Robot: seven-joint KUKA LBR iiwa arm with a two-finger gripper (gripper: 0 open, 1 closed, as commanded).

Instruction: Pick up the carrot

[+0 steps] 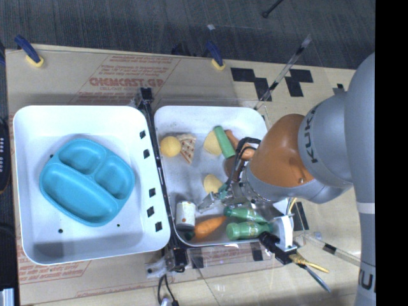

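Note:
The carrot (209, 227) is orange and lies near the front wall of the right bin (191, 115), between a small can (185, 214) and two green items (247, 222). My gripper (218, 197) hangs low in that bin under the orange wrist band (279, 159). It sits just above and behind the carrot, beside a small yellow fruit (212, 183). Nothing can be seen held in it. The wrist hides part of the bin's right side.
Toward the back of the right bin lie a yellow fruit (169, 146), a tan shell-like piece (187, 149), another yellow piece (211, 143) and a green-and-orange item (224, 141). The left bin (25, 126) holds a blue divided plate (87, 180).

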